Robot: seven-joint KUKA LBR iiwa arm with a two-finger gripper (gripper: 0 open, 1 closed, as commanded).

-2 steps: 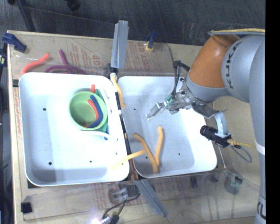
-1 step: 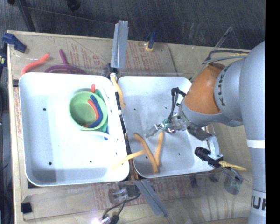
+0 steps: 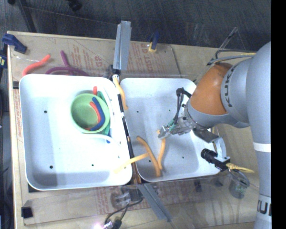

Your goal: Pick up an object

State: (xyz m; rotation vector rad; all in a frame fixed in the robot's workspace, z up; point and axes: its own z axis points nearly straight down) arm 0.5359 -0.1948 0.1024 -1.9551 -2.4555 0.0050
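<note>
Down in the right bin (image 3: 148, 92), jaws (image 3: 166, 130) unclear; no legible writing.

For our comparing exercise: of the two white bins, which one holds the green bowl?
The left bin holds the green bowl. The right bin, where the claw reaches, has orange strips instead.

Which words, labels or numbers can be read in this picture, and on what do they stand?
Red print on the cardboard bench top, above the left bin: too blurred to read.
Dark letters on the arm, at the lower right: cut off, unreadable.
No other text can be read.
</note>
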